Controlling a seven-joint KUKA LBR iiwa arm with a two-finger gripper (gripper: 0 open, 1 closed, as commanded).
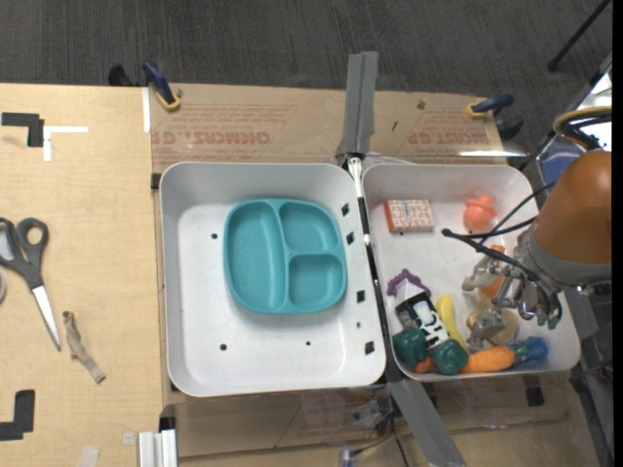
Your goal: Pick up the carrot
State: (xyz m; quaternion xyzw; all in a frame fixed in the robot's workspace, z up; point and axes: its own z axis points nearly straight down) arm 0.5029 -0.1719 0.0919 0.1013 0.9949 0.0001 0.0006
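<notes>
- The tabletop [78, 261] carries two white bins; the left bin [185, 290] holds a teal divided plate [286, 256].
- The right bin [428, 188] holds the toys.
- The gripper [492, 314] hangs low over the right bin; whether its fingers are apart or together, I cannot tell.
- The carrot [487, 360] lies by the bin's near wall, just below the gripper, between a green toy [450, 358] and a blue one [532, 350].

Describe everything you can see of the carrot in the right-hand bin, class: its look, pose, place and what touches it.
The carrot is a small orange toy, smooth and plastic-looking, lying on its side along the near wall of the right bin. Its length runs roughly left to right. A dark green round toy sits against its left end, and a blue toy lies at its right end. The gripper hangs just above and behind it; nothing shows the carrot between its fingers.
</notes>
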